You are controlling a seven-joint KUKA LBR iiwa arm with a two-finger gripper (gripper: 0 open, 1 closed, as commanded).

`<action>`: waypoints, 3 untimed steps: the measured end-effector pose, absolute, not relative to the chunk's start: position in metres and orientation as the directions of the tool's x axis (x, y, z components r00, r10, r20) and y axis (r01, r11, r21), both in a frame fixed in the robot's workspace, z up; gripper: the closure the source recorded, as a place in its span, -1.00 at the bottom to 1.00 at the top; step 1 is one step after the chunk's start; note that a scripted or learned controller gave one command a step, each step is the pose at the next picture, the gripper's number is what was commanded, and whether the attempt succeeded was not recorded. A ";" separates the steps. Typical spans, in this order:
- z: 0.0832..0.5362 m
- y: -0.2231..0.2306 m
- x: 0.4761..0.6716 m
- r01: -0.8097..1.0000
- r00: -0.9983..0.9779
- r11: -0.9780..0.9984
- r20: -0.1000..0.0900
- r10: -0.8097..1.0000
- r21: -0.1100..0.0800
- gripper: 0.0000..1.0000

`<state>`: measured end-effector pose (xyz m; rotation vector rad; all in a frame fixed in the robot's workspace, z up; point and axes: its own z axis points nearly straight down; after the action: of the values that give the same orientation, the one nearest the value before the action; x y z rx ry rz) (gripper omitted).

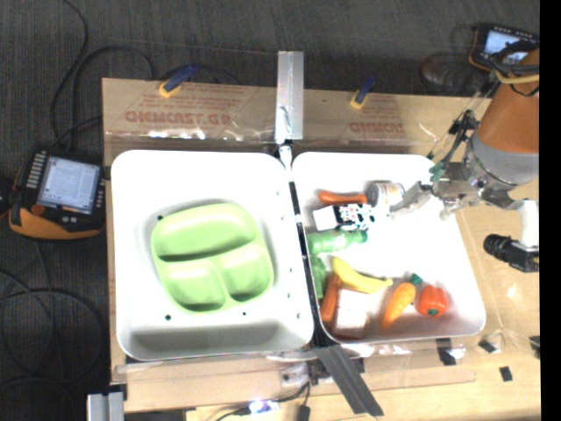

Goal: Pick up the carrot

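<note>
Orange carrot (399, 303) lies at the right bin's (463, 261) front, between banana (358, 277) and tomato (432, 300). Gripper (410, 199) hovers near the back; finger state cannot be determined. Step: approach. Next: move forward, descend over carrot.

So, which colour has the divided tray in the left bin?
Light green tray, seen in the camera view.
</note>
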<state>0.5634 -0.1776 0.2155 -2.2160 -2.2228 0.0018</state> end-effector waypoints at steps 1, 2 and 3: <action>0.100 -0.155 0.502 0.971 0.238 -0.238 0.000 0.971 -0.006 -1.00; 0.110 -0.159 0.482 0.987 0.158 -0.158 0.000 0.987 -0.006 -1.00; 0.244 -0.176 0.484 0.978 -0.211 0.211 0.001 0.978 -0.002 -1.00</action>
<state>0.4841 -0.1760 0.2440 -1.9720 -2.4426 0.0008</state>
